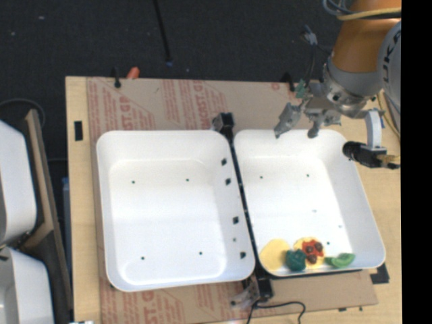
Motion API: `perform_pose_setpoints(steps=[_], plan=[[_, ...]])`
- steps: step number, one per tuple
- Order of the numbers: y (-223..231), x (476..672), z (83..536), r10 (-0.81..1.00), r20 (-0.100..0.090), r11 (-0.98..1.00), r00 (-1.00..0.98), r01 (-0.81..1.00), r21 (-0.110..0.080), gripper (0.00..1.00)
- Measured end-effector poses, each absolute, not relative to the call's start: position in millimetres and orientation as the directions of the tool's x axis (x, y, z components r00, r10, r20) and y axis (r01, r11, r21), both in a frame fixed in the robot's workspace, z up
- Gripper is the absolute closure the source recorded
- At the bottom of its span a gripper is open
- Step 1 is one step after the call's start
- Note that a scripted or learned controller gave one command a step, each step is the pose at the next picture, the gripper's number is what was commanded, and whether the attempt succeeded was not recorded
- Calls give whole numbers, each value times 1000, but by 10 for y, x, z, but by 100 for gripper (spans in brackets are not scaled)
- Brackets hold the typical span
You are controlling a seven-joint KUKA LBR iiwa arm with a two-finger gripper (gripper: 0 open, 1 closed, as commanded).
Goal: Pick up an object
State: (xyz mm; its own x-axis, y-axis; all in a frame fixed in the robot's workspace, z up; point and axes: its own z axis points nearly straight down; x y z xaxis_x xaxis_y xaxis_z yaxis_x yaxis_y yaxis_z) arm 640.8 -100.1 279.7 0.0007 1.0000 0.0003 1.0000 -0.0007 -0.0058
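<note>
1. Dark floor surrounds a pale wooden bench, which carries a sheet of brown cardboard printed with red lettering.
2. Over the far edge of the right bin hangs the gripper, its two grey fingers spread apart with nothing between them.
3. Both fingertips sit just above the bin's far rim, apart from everything lying in the bin.
4. Above the gripper rises the arm, showing its orange band and grey wrist, reaching in from the right.
5. Thin cables loop beside the wrist, and a black fitting sticks out just beside the right bin's right rim.
6. Beneath the gripper lies the right bin, white and shallow, with a few small dark dots on its floor.
7. Its objects are clustered in the near corner, well apart from the gripper: a pale yellow disc, a dark green lump touching it, a red and orange piece just beside that, and a bright green piece nearest the right rim.
8. Left of it, side by side and touching along a black divider strip, sits the left bin, also white with small dark dots.
9. Farther left, off the bench, stand white box-like shapes, cut off by the edge of the view.
</note>
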Motion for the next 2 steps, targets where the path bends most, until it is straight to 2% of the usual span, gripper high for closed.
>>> perform_pose_setpoints(steps=[1, 2], plan=[[-1001, 6418, 2835, 1000, 0, 0, 0, 1000, 1, 0], [-999, 6437, 2211, 1000, 0, 0, 0, 1000, -4, 0]])
